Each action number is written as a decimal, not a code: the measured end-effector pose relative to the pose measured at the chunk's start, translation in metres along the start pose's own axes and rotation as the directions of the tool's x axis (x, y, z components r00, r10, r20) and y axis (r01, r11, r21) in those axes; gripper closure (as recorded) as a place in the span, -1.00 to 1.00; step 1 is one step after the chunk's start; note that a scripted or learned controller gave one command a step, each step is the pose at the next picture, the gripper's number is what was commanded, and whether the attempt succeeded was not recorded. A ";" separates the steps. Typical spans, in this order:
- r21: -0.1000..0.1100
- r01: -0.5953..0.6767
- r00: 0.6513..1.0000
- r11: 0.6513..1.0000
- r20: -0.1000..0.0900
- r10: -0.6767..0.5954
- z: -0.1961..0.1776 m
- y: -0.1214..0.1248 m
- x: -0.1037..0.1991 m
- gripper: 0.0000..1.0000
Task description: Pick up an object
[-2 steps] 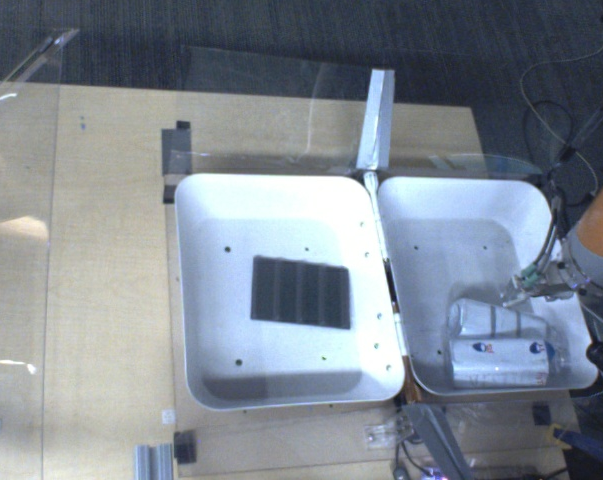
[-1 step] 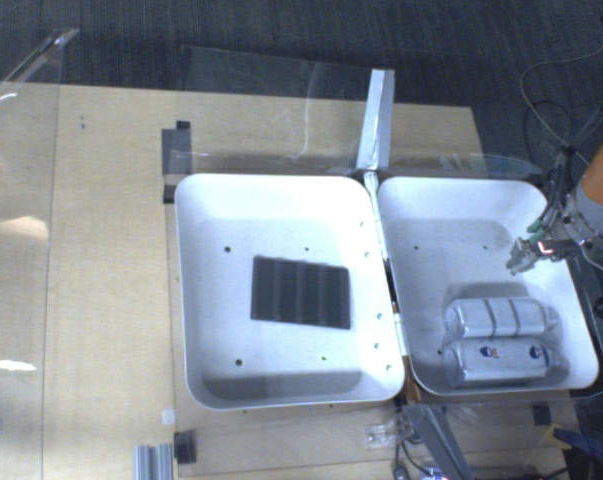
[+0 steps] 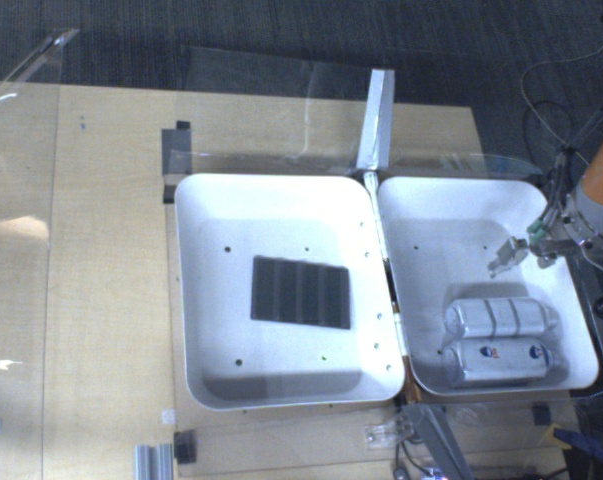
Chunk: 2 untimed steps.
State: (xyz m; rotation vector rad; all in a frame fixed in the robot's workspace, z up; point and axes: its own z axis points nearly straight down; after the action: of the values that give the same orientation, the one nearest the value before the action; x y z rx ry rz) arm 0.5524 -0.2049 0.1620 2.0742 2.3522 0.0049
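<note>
The silver pack of batteries (image 3: 500, 317) lies flat in the right bin (image 3: 431, 213), just below the gripper (image 3: 521, 251), and a second silver pack (image 3: 501, 358) lies touching it on the side away from the gripper. The packs look hard, a bit heavy and shiny, so they may slip, and the best place to pinch the near one is likely across its short sides. The gripper hangs over the bin holding nothing, its fingers a little apart; far to its left, in the left bin (image 3: 211, 218), lies a flat dark ribbed mat (image 3: 301, 292).
</note>
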 end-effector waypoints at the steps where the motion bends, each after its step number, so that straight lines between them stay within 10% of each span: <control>1: 0.000 0.199 0.980 0.980 0.000 -0.199 -0.021 -0.033 0.003 -1.00; 2: -0.004 0.167 0.986 0.986 0.002 -0.167 0.048 -0.044 0.005 -1.00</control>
State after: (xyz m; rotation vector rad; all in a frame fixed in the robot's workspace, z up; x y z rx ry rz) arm 0.5088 -0.2056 0.1140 1.8665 2.5145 0.0068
